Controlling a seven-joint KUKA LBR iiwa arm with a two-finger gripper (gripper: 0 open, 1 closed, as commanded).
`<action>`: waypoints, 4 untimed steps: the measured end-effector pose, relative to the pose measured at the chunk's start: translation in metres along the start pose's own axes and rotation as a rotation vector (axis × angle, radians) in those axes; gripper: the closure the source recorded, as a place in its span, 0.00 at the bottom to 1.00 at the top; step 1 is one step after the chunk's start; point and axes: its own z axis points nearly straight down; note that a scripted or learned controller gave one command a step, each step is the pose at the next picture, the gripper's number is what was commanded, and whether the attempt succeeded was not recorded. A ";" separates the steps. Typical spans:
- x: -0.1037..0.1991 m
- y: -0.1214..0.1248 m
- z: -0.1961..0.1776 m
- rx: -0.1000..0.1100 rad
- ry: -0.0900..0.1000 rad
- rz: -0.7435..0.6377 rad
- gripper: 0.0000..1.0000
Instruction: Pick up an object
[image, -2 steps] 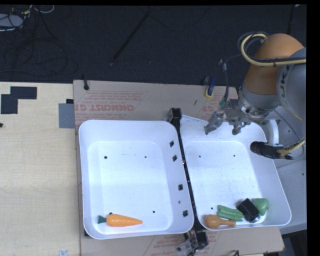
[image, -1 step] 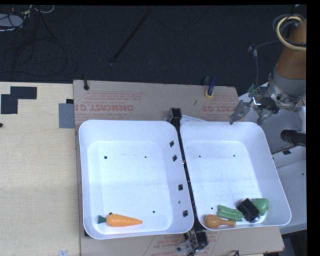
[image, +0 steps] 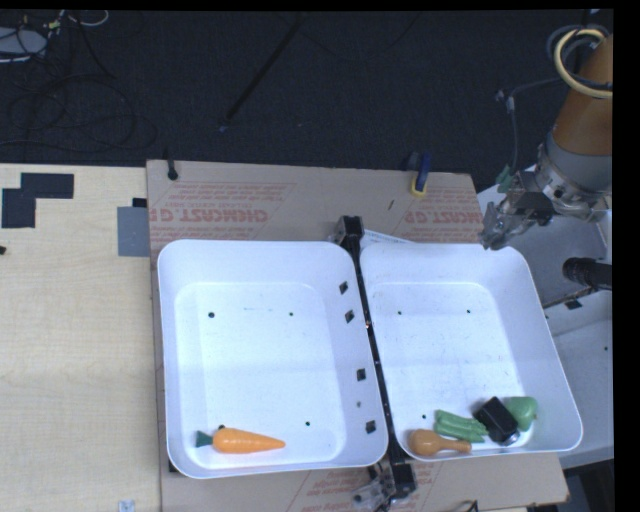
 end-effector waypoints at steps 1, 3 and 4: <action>-0.031 -0.039 -0.074 -0.007 -0.002 0.004 1.00; 0.000 -0.011 -0.107 -0.008 0.001 -0.005 1.00; 0.057 -0.028 -0.145 -0.004 0.002 -0.005 1.00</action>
